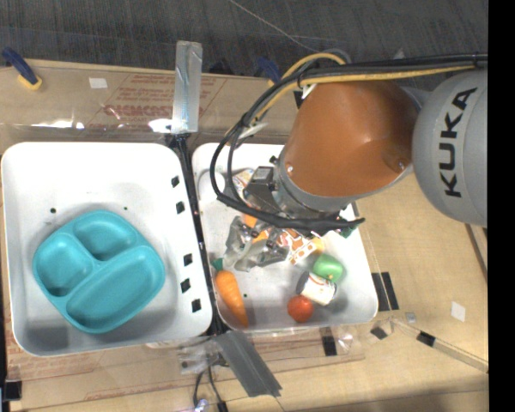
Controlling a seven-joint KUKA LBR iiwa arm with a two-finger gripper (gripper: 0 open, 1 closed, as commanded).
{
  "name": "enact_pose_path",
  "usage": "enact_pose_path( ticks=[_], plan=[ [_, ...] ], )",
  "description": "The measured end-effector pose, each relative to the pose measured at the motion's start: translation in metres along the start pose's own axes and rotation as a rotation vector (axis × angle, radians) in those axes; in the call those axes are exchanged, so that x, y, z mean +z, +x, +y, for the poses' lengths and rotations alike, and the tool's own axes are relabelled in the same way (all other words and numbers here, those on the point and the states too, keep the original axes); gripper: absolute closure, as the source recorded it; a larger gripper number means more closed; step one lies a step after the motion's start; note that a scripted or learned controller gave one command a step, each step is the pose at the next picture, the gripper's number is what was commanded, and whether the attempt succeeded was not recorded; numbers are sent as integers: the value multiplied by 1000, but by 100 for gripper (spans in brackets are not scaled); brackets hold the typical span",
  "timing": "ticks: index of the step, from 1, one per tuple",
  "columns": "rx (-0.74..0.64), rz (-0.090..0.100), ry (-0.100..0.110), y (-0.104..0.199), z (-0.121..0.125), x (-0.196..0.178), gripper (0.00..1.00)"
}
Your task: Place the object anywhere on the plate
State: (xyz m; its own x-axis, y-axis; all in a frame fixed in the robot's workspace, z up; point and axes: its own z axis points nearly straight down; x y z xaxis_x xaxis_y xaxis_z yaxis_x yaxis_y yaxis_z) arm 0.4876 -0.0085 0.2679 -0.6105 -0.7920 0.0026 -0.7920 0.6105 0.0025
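Note:
A teal plate (99,269) with three compartments lies in the left bin (17,170), toward its lower left, with nothing on it. My gripper (251,249) reaches down into the right bin (365,303), near its left-centre, under the arm's orange band (352,136). Below the gripper and apart from it lies an orange carrot (232,297), by the bin's lower left corner. A red tomato (300,308), a green object (328,268) and a white piece (318,290) sit to the gripper's lower right. An orange-and-white patterned item (302,247) lies right beside the gripper.
The divider wall (189,230) between the two bins stands just left of the gripper. Black cables (232,157) loop over the right bin's upper left. The arm's bulk hides the upper part of the right bin.

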Motion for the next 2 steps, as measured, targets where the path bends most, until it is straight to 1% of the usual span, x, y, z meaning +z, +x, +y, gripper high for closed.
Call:
enact_pose_path(
  ticks=[1,2],
  plan=[
    [-12,-1,1,15,-10,11,100],
    [-299,3,-2,19,-4,15,100]
  ],
)
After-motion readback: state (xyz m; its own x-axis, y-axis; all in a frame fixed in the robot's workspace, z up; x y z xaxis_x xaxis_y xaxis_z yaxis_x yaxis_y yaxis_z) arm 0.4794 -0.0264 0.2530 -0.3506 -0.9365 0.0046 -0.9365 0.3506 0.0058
